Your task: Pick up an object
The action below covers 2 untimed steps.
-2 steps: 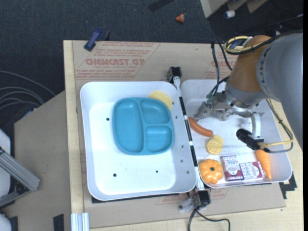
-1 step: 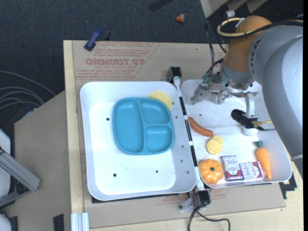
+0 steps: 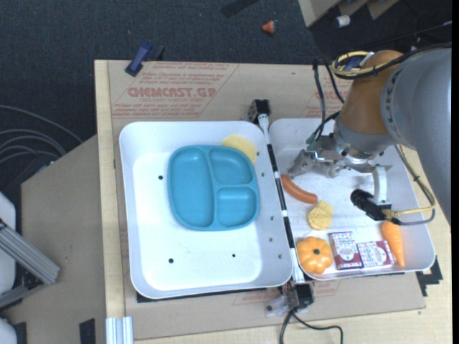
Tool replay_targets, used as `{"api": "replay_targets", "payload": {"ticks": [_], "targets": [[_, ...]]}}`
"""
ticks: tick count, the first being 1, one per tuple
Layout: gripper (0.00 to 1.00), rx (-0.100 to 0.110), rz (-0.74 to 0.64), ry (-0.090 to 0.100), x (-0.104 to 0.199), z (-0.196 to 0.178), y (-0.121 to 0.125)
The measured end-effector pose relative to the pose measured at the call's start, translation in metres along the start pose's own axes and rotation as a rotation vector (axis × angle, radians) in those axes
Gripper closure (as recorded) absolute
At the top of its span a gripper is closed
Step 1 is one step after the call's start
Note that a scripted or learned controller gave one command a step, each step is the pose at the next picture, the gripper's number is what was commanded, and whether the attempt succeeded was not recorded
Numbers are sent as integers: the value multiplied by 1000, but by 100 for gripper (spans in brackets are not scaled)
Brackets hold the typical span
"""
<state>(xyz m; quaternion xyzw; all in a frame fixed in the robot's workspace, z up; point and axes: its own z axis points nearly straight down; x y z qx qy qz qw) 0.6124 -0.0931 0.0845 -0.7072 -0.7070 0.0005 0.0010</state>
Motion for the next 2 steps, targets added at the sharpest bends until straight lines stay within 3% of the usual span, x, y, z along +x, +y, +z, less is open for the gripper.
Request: {"api": "replay_targets", "payload": {"ticks": [1,2], "targets": [[0,1,1,1,1,1,-84],[100,-2,1,1,2,-9,-83]]}}
